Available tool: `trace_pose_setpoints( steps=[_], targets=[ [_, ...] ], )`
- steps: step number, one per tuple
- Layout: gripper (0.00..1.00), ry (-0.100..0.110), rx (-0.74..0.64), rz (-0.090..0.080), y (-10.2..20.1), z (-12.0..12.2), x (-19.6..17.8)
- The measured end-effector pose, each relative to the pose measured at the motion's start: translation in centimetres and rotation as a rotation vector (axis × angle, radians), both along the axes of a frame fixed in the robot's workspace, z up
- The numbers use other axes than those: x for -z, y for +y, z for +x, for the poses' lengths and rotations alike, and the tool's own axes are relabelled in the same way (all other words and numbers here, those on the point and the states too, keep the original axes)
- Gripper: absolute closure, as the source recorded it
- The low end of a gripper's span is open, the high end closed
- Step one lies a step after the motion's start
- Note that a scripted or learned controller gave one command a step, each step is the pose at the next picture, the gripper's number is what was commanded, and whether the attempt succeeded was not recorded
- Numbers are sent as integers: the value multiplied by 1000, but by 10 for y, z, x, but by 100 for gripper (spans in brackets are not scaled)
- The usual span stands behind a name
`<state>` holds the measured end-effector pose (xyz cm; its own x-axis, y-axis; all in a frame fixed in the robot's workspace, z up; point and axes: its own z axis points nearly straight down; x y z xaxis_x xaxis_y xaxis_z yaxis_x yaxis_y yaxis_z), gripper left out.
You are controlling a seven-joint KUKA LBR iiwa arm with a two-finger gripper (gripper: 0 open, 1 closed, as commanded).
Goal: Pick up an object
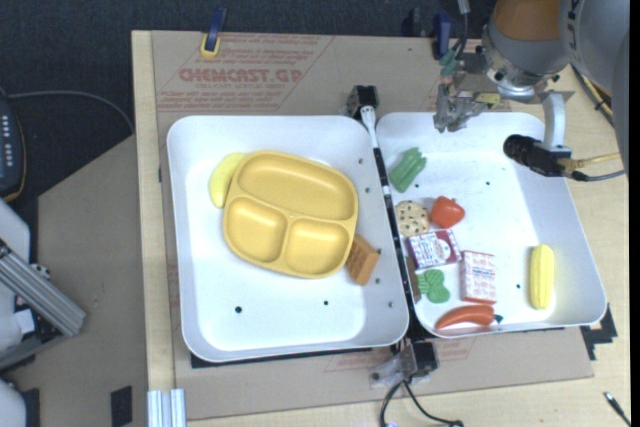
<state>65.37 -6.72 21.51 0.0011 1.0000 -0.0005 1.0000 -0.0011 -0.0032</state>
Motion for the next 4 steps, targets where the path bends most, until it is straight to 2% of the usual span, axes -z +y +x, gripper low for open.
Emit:
trace_pose_setpoints(
  steps=[1,2,4],
  targets=[
    [100,-6,-2,-1,2,8,-1],
    [100,-2,-2,0,6,3,0],
    [100,-6,-1,-1,8,8,-2]
  ],
)
